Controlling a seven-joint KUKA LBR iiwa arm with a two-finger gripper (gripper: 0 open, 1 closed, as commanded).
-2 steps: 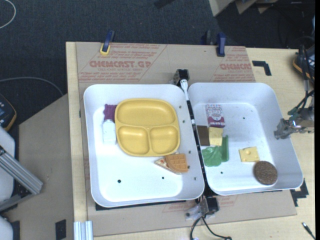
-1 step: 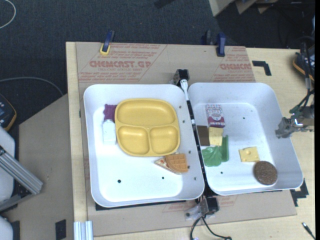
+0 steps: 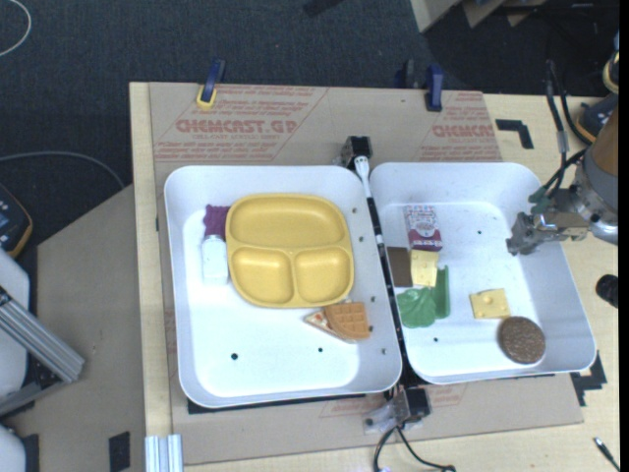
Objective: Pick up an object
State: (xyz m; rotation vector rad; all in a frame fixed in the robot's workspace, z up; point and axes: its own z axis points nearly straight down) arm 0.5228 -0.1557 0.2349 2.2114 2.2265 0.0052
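The right bin [image 3: 462, 362] holds a small red and white packet [image 3: 423, 221], a brown block [image 3: 398, 265], a pale yellow piece [image 3: 425, 268], a green toy [image 3: 423, 304], a yellow cheese wedge [image 3: 489, 304] and a round brown cookie [image 3: 521, 340]. My gripper [image 3: 528, 234] hangs over the right side of this bin, above and to the right of the cheese wedge. Nothing shows between its fingers. In the left bin [image 3: 275, 377] lie a yellow divided plate [image 3: 289, 249], a waffle slice [image 3: 343, 322], a white bottle [image 3: 213, 260] and a purple item [image 3: 215, 217].
Both bins rest on a cardboard sheet [image 3: 295, 116] held by a yellow clip [image 3: 207, 91] and a blue clamp [image 3: 433, 85]. The arm [image 3: 600, 180] comes in over the right rim. Cables run along the bench's front edge [image 3: 403, 431].
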